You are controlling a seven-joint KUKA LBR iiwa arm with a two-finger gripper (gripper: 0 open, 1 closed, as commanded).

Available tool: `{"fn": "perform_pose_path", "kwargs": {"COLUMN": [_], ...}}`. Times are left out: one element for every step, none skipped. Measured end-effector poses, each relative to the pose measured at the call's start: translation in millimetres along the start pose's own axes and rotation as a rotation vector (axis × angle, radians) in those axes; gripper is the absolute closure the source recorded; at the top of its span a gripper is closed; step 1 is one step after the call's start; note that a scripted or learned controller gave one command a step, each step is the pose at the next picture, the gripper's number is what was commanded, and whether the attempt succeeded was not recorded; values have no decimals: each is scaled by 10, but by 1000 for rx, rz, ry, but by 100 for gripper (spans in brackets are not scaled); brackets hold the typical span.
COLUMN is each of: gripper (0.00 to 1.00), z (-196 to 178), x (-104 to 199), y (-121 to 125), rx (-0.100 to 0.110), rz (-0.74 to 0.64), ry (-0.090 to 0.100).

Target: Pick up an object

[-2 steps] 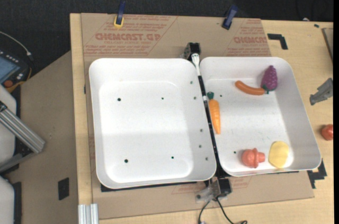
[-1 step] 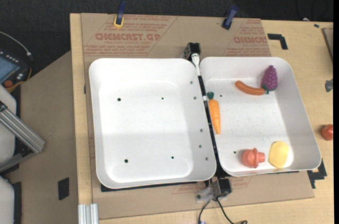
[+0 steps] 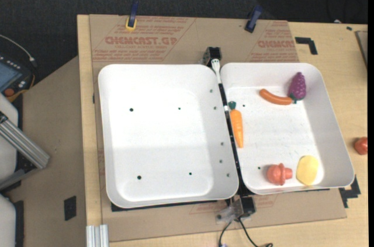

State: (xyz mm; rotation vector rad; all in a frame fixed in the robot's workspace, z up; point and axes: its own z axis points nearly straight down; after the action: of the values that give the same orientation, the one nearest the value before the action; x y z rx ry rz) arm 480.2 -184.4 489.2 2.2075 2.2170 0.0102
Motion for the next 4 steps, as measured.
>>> {"fn": "perform_pose_path", "kwargs": {"gripper": [0, 0, 0, 0], "z": [3054, 1554, 1421, 776], "x": [-48, -418, -393, -398], "y": [-85, 260, -37, -13], "rx": [30, -5, 10, 3], "rz": [6, 4, 5, 3], "ry": [11, -6, 2, -1]}}
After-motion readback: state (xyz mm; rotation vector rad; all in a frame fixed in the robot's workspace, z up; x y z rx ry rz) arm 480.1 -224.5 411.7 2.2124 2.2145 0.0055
